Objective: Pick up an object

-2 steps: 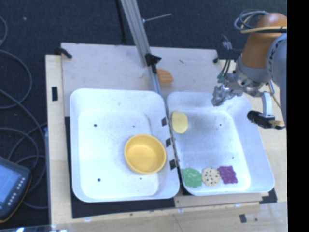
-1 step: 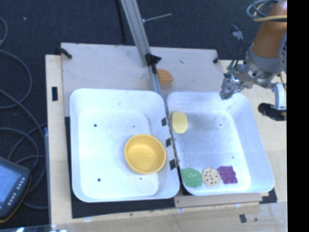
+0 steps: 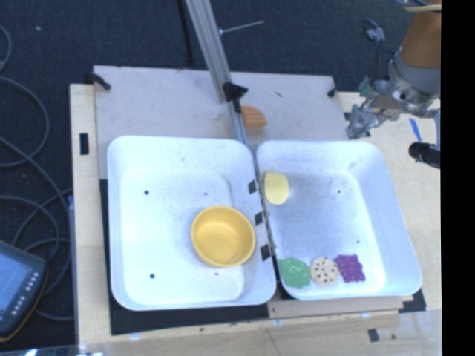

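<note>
Gripper point(image 3: 361, 123) hangs above the bench by the right bin's point(image 3: 375, 154) far corner; whether it grips anything cannot be told. In that bin: yellow piece point(image 3: 276, 188) by the divider; green point(image 3: 295, 271), cookie point(image 3: 323, 270), purple point(image 3: 349, 267) along the near wall. Left bin point(image 3: 141, 162): yellow bowl point(image 3: 223, 236).

Open white floor is lying across the middle and far right of the right bin point(image 3: 371, 199). Three small pieces are crowding its near edge in a row: a green piece point(image 3: 295, 271), a spotted cookie point(image 3: 323, 271) and a purple piece point(image 3: 349, 268). A pale yellow disc point(image 3: 276, 188) is sitting against its left wall. In the left bin point(image 3: 148, 199), a yellow bowl point(image 3: 223, 235) is occupying the near right part, leaving the left half free. A slanted metal rail point(image 3: 211, 47) is crossing above the far side between the bins.
</note>
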You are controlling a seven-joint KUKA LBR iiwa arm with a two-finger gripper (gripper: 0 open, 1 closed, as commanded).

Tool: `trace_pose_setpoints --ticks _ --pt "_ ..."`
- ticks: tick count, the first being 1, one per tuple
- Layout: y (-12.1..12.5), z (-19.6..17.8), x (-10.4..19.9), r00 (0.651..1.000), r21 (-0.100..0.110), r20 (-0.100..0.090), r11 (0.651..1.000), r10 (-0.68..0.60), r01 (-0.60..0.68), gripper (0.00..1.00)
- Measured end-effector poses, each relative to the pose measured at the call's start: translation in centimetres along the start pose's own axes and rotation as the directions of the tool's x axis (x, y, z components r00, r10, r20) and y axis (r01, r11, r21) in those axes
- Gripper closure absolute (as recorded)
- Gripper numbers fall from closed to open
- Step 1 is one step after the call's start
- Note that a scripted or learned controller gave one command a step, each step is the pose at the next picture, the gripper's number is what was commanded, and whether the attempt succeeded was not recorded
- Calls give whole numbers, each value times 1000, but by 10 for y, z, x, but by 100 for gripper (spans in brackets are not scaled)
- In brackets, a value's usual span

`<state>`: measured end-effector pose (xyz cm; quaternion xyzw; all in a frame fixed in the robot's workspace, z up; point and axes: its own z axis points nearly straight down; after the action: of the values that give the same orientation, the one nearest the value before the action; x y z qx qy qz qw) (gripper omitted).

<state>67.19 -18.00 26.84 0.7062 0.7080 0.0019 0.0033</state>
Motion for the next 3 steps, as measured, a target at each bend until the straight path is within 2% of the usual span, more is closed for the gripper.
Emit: trace_pose_setpoints --ticks 2,3 --pt "2 -9 103 1000 6 -3 1000 -4 4 100" --pt "11 2 155 1000 8 -2 1000 -4 4 100"
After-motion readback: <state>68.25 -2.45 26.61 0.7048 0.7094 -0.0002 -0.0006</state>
